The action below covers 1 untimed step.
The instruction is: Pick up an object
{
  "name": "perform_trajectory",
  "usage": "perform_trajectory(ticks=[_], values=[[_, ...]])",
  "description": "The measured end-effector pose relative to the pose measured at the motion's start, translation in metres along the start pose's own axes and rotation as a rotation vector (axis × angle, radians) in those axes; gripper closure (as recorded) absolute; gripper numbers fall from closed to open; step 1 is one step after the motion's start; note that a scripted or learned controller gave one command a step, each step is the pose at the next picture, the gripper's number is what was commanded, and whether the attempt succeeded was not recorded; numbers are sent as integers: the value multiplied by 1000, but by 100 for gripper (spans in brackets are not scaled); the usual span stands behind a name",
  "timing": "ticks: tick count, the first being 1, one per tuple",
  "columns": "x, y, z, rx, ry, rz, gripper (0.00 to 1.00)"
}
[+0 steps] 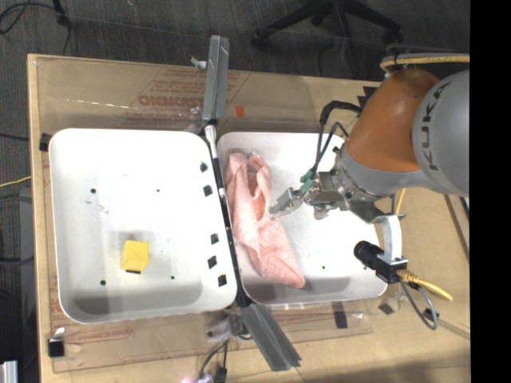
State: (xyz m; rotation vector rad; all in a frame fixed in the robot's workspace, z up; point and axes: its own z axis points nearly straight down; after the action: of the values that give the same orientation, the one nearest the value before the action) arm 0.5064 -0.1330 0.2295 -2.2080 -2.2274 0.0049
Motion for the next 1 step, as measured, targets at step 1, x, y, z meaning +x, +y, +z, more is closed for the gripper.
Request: perform_trajectory(ticks=[1], values=[[26,-7,-9,-1,0,-250,0]])
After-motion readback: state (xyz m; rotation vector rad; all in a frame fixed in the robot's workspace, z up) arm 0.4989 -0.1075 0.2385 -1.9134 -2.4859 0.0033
